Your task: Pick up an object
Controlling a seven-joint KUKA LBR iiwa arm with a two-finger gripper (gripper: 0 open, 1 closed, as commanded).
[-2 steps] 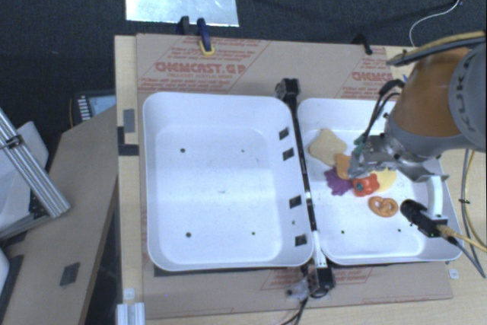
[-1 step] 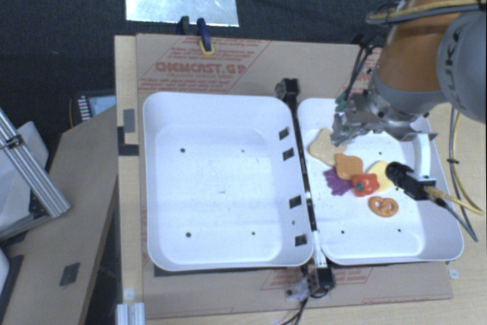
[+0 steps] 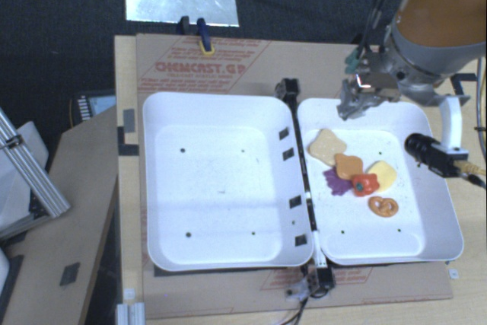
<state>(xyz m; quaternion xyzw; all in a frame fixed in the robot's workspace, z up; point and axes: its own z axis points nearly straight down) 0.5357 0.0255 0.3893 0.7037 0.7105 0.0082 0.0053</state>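
So the grey two-finger end effector (image 3: 351, 109) hangs over the back-left corner of the right-hand shallow white plastic bin (image 3: 437, 240), and honestly I can't tell whether it's spread or pressed together, it's just a dark blur from this angle. Nothing shows pinched in it.

The stuff to grab lies in a little cluster near the middle of that bin, nearer the camera than the end effector. Closest is a pale tan bread-slice-shaped toy (image 3: 326, 146), just beside an orange wedge-shaped piece (image 3: 349, 165). Touching those are a flat purple piece (image 3: 335, 181), a small red-orange pepper-like toy (image 3: 365, 183) and a pale yellow block (image 3: 385, 175). A small brown pretzel (image 3: 383, 205) lies slightly apart in front.

The left-hand white bin (image 3: 163, 240) shares the desk (image 3: 251, 61), a black hinge strip (image 3: 300, 179) between them.
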